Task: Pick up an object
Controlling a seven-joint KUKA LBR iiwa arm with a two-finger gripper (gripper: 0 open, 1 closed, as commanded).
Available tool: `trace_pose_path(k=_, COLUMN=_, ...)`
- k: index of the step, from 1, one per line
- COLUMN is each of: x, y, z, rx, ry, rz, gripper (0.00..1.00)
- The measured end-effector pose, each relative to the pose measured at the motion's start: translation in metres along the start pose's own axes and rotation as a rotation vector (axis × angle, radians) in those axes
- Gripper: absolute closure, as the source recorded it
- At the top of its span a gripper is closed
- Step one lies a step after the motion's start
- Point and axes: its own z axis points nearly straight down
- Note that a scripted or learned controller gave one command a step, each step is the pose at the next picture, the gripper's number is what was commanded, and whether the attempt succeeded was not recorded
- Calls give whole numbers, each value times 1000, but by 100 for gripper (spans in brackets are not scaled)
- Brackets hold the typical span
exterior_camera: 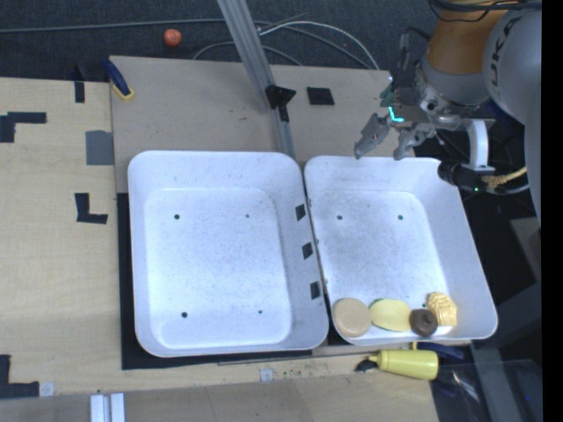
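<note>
I see a yellow tool [407, 363] on the bench just below the right bin [457, 227]. My gripper [385, 144] hangs spread and empty over that bin's far rim, well apart from the small objects [396, 316] clustered along its near edge.

Four objects [393, 316] in right bin [387, 236]

Partial, unreadable lettering on the grey arm [515, 55]; nothing else legible.
</note>
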Motion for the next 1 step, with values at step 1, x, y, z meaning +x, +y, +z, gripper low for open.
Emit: trace_pose_path(k=1, x=0, y=0, z=0, rx=0, ry=0, rz=0, gripper=0)
